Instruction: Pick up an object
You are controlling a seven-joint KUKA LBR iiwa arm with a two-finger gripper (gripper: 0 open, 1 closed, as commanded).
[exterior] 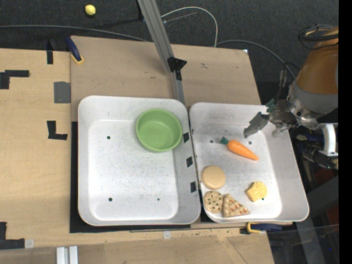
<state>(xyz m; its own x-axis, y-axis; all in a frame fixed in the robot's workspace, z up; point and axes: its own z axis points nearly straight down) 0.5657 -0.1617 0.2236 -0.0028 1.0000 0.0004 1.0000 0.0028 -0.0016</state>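
In the right bin [286,202] lie an orange carrot [242,149] with a green top, a tan round bun [213,177], a dotted cookie [213,202], a pizza slice [234,207] and a yellow chunk [256,191]. A green bowl [159,130] sits at the back right of the left bin [99,164]. My gripper [265,127] hangs over the right bin's back right part, just above and to the right of the carrot. Its fingers are spread open with nothing between them.
The two bins meet at a raised double rim [187,158]. A grey pole [157,26] slants in from the top, ending at the bins' back edge. Cables run behind the right bin. A small yellow ball [90,9] lies on the dark floor.
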